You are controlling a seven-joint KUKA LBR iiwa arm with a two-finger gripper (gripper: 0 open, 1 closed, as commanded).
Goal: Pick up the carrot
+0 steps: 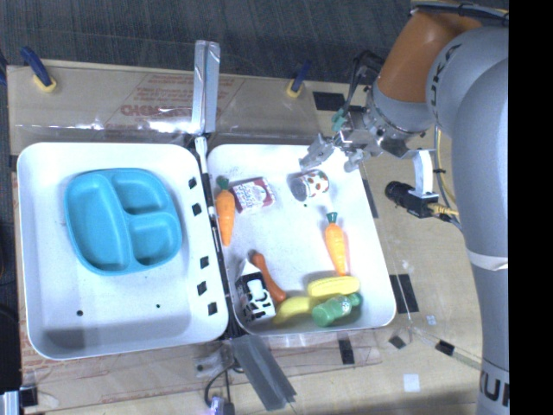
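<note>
Two carrots lie in the right bin (377, 247). One carrot (336, 244) with a green top rests near the right wall, pointing toward the front. A second carrot (225, 215) lies along the left wall. A thinner orange stick-like piece (267, 277) sits closer to the front. My gripper (333, 152) hovers over the bin's far right corner, well behind the right carrot, open with nothing between its fingers. A small white and silver toy (309, 184) lies just below it.
A maroon carton (251, 194) lies beside the left carrot. A yellow banana (333, 286), a yellow piece (292, 307), a green vegetable (335, 310) and a black-and-white item (253, 296) crowd the front. The left bin (43, 232) holds a blue divided plate (123, 217).
</note>
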